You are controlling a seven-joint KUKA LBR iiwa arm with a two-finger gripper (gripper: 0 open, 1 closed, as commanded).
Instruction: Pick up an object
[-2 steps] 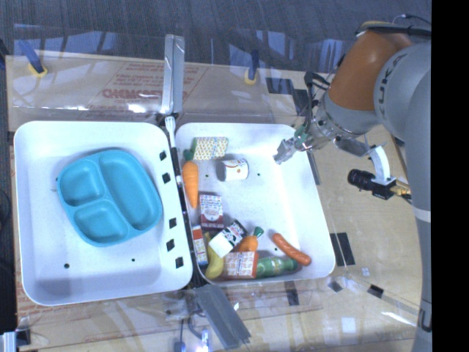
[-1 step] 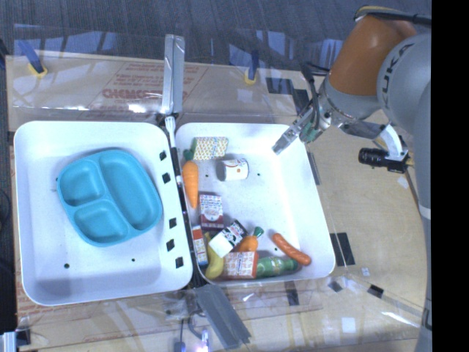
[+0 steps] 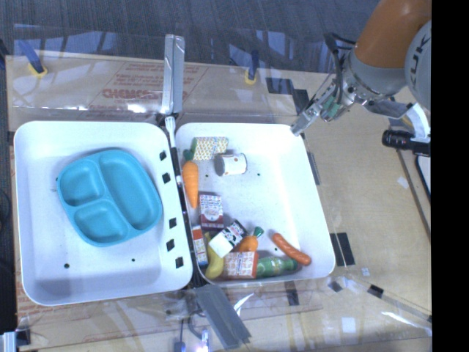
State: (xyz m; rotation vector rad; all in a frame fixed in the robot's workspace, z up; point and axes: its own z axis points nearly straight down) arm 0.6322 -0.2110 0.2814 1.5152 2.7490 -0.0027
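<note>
My gripper (image 3: 306, 119) hangs over the far right corner of the right bin (image 3: 293, 189), reaching in from the upper right, with nothing seen in it. Toy foods lie in that bin, well to the gripper's left and nearer the camera. At the back are a yellow checkered pack (image 3: 209, 147) and a white cylinder (image 3: 231, 164). An orange carrot (image 3: 190, 182) lies along the left wall. Below it is a red-and-white carton (image 3: 211, 211). A red sausage (image 3: 291, 248), a green bottle (image 3: 277, 266) and a yellow banana (image 3: 212, 268) crowd the front.
The left bin (image 3: 44, 270) holds a blue divided plate (image 3: 110, 195). A grey metal bar (image 3: 173, 75) stands behind the gap between the bins. The right bin's middle and right side show bare white floor.
</note>
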